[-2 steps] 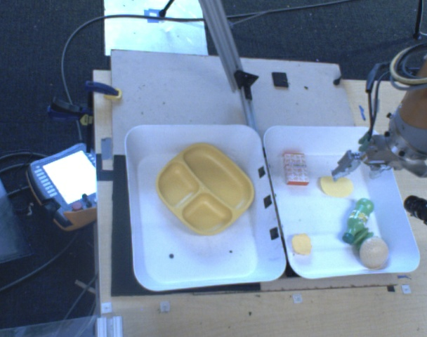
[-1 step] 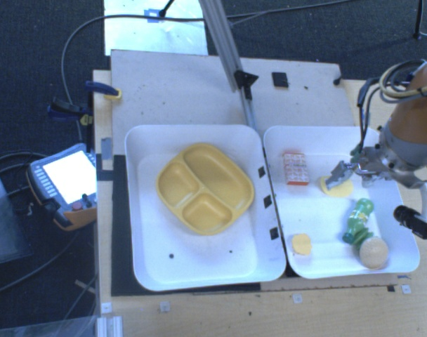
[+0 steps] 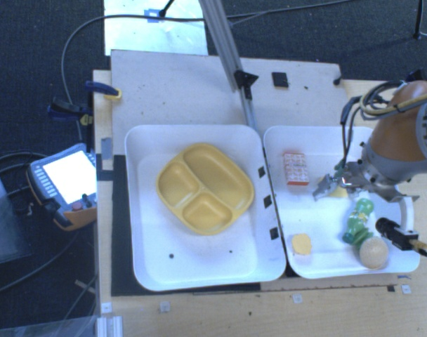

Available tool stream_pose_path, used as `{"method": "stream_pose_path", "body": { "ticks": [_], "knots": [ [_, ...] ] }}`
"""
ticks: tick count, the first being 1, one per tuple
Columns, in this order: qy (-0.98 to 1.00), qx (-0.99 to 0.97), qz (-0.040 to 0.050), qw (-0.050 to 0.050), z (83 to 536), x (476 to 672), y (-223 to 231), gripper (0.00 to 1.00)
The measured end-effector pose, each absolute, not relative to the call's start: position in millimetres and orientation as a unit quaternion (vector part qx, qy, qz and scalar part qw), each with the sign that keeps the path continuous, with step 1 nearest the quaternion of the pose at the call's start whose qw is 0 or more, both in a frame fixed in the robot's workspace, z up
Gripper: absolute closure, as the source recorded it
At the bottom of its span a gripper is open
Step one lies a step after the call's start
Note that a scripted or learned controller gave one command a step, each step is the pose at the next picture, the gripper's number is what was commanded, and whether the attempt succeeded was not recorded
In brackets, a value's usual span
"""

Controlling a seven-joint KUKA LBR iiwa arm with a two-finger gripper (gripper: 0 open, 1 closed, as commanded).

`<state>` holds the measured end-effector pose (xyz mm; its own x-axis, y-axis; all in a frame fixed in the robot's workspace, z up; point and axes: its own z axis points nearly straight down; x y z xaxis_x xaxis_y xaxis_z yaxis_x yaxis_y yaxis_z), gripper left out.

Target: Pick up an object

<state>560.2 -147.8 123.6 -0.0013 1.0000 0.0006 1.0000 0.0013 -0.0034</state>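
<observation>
My gripper (image 3: 326,187) hangs low over the middle of the right bin (image 3: 319,267), reaching in from the right. A small red-and-white box (image 3: 296,168) lies just to its left, apart from it. A bit of a yellow object (image 3: 338,192) shows right beside the gripper. A green bottle (image 3: 358,221) lies below the wrist, touching a beige ball (image 3: 373,253). A small yellow round piece (image 3: 301,244) rests near the bin's front left.
The left bin (image 3: 150,258) holds a yellow divided plate (image 3: 204,187). A slanted metal pole (image 3: 224,37) crosses the back board. A teach pendant (image 3: 64,185) sits off the bench at left.
</observation>
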Motion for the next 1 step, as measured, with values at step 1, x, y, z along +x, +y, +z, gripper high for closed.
{"method": "stream_pose_path", "body": {
  "ticks": [1],
  "knots": [
    [-0.708, -0.707, -0.001, -0.002, 138.2, 562.3, -148.4, 1.0]
  ]
}}
